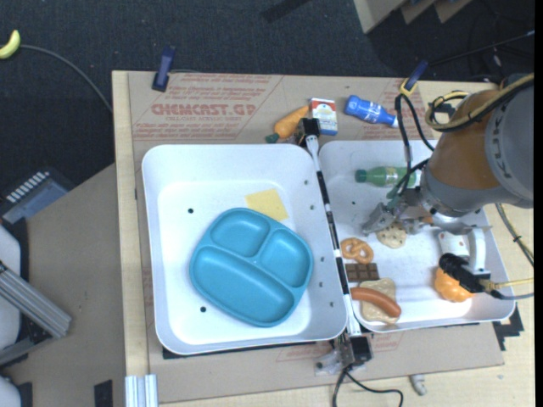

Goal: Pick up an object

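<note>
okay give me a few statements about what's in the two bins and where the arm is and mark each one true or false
1. The blue divided plate lies in the left bin. True.
2. The pretzel sits in the left bin beside the plate. False: it is in the right bin, near the divider.
3. The gripper is over the right bin. True.
4. The green bottle lies outside both bins. False: it lies in the right bin, near its far wall.
5. A yellow cheese slice lies in the left bin. True.
</note>
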Available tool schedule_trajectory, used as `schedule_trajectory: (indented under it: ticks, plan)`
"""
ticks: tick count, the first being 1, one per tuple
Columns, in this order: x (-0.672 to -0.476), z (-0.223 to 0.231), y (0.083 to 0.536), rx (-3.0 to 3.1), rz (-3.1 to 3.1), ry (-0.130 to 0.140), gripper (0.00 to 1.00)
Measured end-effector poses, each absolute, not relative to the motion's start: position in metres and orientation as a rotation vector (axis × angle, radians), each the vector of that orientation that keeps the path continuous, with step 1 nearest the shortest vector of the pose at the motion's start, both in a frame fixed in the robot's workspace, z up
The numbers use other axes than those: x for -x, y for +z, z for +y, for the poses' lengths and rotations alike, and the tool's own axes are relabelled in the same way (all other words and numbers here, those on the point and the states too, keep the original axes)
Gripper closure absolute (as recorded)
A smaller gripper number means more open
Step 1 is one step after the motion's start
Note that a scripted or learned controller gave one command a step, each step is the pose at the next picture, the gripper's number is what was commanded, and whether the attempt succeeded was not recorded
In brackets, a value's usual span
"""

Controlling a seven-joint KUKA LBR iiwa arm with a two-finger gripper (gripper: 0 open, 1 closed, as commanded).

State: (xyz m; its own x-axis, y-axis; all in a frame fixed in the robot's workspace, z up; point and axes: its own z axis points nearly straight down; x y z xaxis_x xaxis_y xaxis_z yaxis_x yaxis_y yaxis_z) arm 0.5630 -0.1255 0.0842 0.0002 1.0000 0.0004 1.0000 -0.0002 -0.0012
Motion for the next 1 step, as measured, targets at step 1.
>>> schedule_trajectory:
  ticks: [1]
  plan:
    - [-0.5648, -0.1256, 0.0959, 2.226, -2.223, -0.005, 1.0]
